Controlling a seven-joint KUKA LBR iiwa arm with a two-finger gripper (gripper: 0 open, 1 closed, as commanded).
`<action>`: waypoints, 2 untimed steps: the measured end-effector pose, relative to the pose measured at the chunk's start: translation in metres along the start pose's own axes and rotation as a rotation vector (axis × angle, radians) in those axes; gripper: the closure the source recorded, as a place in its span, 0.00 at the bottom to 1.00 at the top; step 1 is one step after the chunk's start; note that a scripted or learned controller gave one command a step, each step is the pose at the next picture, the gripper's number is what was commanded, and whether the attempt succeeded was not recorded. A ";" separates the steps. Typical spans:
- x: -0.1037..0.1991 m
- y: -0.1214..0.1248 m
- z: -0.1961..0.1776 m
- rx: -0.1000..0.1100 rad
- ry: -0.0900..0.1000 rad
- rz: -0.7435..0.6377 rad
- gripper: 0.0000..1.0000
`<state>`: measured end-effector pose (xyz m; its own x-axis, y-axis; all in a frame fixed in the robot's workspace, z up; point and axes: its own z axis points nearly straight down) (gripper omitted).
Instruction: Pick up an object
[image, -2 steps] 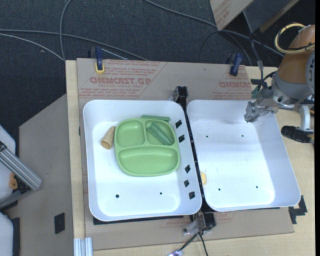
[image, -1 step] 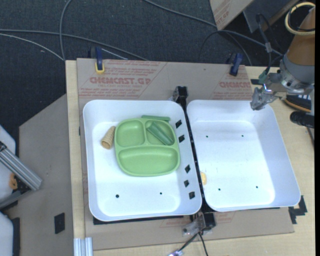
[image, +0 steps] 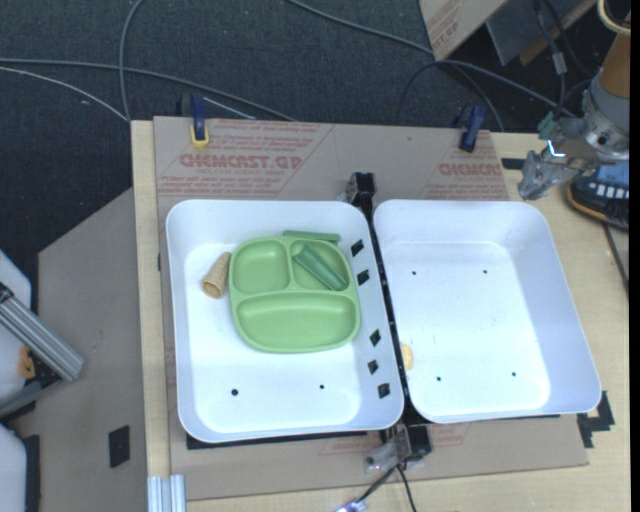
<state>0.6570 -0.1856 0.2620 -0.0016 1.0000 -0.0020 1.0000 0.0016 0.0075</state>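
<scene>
My pincer (image: 540, 172) hanging beyond the right bin's (image: 560, 300) far right corner, whether it is apart or together I cannot tell, green divided plate (image: 295, 310) in the left bin (image: 200, 370), small cone (image: 215, 274) beside it

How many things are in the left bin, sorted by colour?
Green: 3, the divided plate, the green piece lying in its upper right compartment, and the flat green piece behind the plate
Tan: 1, the cone beside the plate
Total: 4
</scene>
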 end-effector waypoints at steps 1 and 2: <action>0.064 -0.006 0.005 0.009 0.005 -0.005 1.00; 0.119 -0.006 0.020 0.011 0.005 -0.004 1.00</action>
<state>0.6505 -0.0663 0.2416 -0.0060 1.0000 0.0028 1.0000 0.0060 -0.0031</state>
